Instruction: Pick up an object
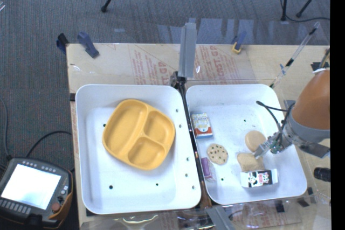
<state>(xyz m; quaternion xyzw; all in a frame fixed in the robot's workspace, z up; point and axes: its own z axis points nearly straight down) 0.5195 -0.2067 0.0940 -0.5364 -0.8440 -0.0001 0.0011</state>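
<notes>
A: Where's the gripper (262,150)?

B: Low in the right bin (237,97). Finger state: cannot tell. Two tan round pieces (254,140) sit right at its tip.

A: Handling?

B: Likely light, stiff, smooth. Pinch across the edges, I'd say.

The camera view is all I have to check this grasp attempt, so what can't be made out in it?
- Gripper: too small and blurred to tell its finger state, or whether it touches the tan pieces.
- Arm: cut off by the right edge.
- Small carton and packet: print too small to read.
- Purple item: partly hidden at the bin's left wall.
</notes>
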